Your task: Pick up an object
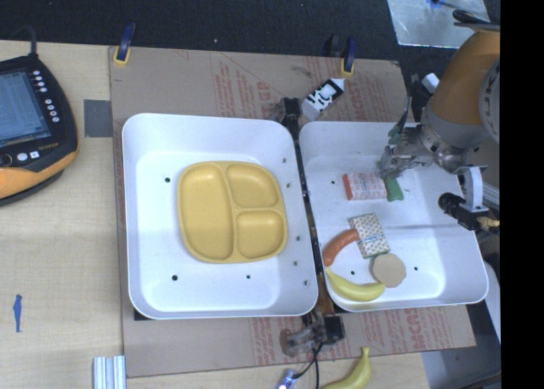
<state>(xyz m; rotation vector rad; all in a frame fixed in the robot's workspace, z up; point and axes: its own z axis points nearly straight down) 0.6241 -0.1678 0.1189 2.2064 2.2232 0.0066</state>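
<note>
White moulded plastic makes up both shallow bins, which sit side by side on a brown cardboard sheet [255, 81] printed with faded red lettering, itself laid over the pale wood-grain counter [59, 251]. The left bin [149, 285] carries a smooth, matte yellow tray [231, 211] with rounded corners, divided into three compartments.

The right bin [442, 281] holds the loose things. Toward its far edge lies a flat crinkly packet [364, 185], white with red-orange print, and touching its right end is a short green piece [393, 189]. The pincer [395, 160] hangs just above that green piece, beneath the grey arm [467, 90] with its orange band; whether anything sits between the fingers I cannot tell from where I stand, the metal parts blur together.

Nearer the bin's near edge a curved orange sausage-like shape [340, 245] rests beside a small box [369, 233] with a speckled pattern, tilted on a diagonal. A round tan disc [390, 271] lies just beside the box's lower corner, and a glossy yellow banana [354, 288] curves along the near left corner.

Another banana [353, 372] lies on the counter's near edge. A handheld pendant [30, 128], orange rimmed with a dark screen, rests at the counter's left edge.
</note>
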